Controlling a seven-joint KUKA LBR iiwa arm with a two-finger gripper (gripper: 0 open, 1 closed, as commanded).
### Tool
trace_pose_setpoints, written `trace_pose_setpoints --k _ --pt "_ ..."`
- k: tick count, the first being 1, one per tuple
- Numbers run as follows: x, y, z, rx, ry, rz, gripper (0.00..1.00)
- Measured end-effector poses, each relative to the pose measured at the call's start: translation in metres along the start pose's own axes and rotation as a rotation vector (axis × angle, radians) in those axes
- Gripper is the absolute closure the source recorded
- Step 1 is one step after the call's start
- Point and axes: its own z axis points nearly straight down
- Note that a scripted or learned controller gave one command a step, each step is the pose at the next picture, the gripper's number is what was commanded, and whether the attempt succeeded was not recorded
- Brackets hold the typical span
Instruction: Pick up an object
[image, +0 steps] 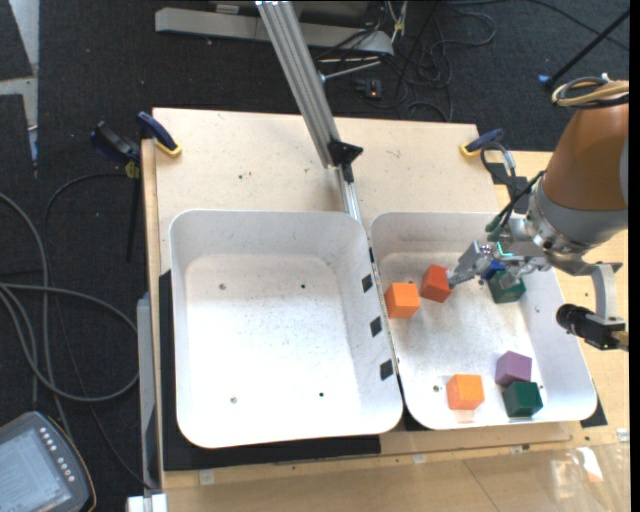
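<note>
Nearest the camera, a dark green cube (522, 399), purple cube (513, 366) and orange cube (465, 391) sit in the right bin (570, 330). Farther back lie two orange cubes (403, 299), (435, 283). Jaws (470, 270) beside the far-right one; spread undeterminable. Wooden bench (260, 160), dark floor.

gripper (478, 268) low in right bin (560, 330), beside red-orange cube (435, 283) | orange cubes (403, 299), (465, 391) | purple cube (513, 367) | green cube (522, 399)
</note>
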Motion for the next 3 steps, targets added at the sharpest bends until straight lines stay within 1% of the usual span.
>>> trace_pose_setpoints --k 1,2,3 --pt "0.000 0.001 -0.002 -0.004 -0.001 0.002 0.00" --pt "0.001 0.006 0.042 0.000 -0.001 0.002 0.00" --pt "-0.003 0.006 0.106 0.002 0.000 0.004 0.00"
